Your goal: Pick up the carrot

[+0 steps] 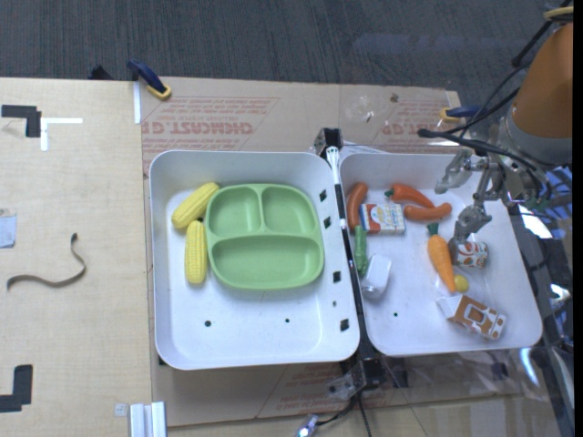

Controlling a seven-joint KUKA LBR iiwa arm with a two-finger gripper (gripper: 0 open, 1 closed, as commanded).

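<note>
The approach is in hand: the carrot [442, 261] lies free in the right bin [401, 330], toward its three o'clock side, just at seven o'clock of the gripper [471, 228], whose fingers look parted and empty, so next comes a short descent astride it.

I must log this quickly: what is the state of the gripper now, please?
Gripper: above the right bin, beside the carrot; open or shut cannot be told, and nothing is seen held.

Smooth matt green plastic divided plate [265, 237] sits in the glossy white plastic left bin [255, 340]; brown corrugated cardboard sheet [301, 121] underneath looks dull.
</note>
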